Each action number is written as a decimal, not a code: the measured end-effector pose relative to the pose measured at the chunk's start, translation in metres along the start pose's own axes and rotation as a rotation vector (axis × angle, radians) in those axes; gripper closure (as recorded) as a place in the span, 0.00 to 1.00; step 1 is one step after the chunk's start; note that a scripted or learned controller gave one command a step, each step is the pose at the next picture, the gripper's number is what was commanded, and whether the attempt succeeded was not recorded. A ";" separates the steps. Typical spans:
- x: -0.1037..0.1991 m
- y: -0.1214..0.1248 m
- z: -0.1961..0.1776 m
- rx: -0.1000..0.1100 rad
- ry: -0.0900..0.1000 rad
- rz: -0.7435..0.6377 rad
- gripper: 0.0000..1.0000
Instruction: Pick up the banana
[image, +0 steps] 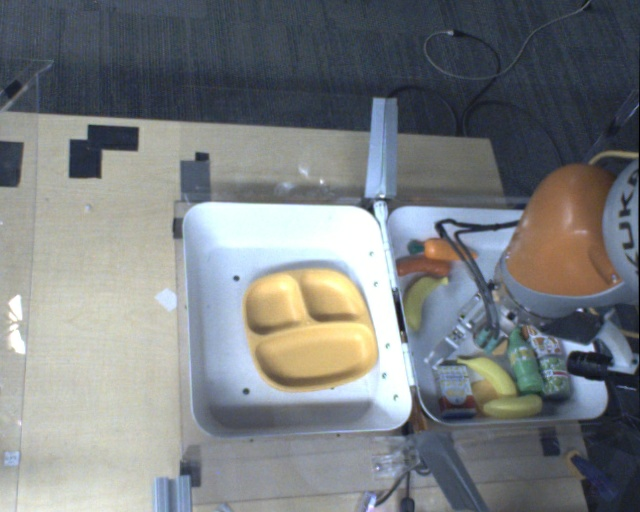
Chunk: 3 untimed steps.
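One gripper (478, 328) hangs over the right bin (590, 405), low in its middle, but whether it is spread or pressed together I cannot tell. Just beside it, toward the bin's front wall, lies the banana (494, 372), touching a yellow lemon-like piece (512, 406) nearer the front edge. A small box (454, 386) sits left of the banana, two green bottles (536, 362) right of it. Toward the bin's back lie an orange carrot-like piece (428, 256) and a yellow-green piece (420, 298). Beyond its left wall, the left bin (215, 330) carries a yellow divided tray (310, 327).
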<state>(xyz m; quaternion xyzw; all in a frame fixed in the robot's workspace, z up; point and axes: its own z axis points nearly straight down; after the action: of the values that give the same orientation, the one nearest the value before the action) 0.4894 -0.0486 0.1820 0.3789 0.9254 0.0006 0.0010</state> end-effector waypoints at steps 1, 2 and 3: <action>-0.026 -0.028 0.057 0.001 0.002 -0.025 0.00; -0.032 -0.028 0.094 -0.008 -0.007 -0.285 0.00; -0.101 0.003 0.062 -0.002 -0.002 -0.266 0.00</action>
<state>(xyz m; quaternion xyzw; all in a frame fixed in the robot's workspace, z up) 0.5638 -0.1177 0.1206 0.2528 0.9675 0.0011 0.0025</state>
